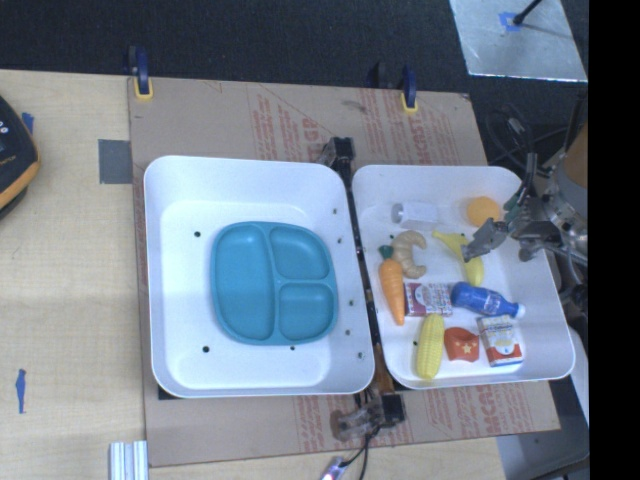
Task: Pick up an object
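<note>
The right bin (pixel 545 368) holds several small items: an orange (pixel 482 209), a yellow banana (pixel 470 264), a carrot (pixel 392 289), a corn cob (pixel 430 345), a blue bottle (pixel 484 299), a red-and-white carton (pixel 501 343), a small red item (pixel 461 344), a clear little bottle (pixel 414 212), a beige piece (pixel 409 251) and a pink packet (pixel 428 298). My gripper (pixel 507 243) hangs over the bin's upper right, just right of the banana and below the orange. Its fingers are open with nothing between them.
The left bin (pixel 175 358) holds a blue divided plate (pixel 273 281). A ridge where the two bins meet runs down the middle. Clamps sit at the board's far edge, and a yellow-black device (pixel 14 158) lies at the far left.
</note>
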`<action>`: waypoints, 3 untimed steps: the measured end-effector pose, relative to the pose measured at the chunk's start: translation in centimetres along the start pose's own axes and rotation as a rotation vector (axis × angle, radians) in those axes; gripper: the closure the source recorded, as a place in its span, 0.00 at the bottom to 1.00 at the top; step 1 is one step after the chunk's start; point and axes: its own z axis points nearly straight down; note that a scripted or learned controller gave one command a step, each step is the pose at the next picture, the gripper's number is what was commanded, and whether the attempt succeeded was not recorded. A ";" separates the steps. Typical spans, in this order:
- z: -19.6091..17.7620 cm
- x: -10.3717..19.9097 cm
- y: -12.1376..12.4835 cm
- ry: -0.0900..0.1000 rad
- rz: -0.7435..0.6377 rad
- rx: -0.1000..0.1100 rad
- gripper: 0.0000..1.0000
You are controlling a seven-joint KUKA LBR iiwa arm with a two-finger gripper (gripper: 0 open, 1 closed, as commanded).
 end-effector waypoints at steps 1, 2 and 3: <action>12.4 -2.3 3.0 -0.001 -0.001 0.001 0.00; 11.3 -2.4 3.1 -0.003 -0.003 0.001 1.00; 12.3 1.1 4.0 0.000 -0.001 0.001 1.00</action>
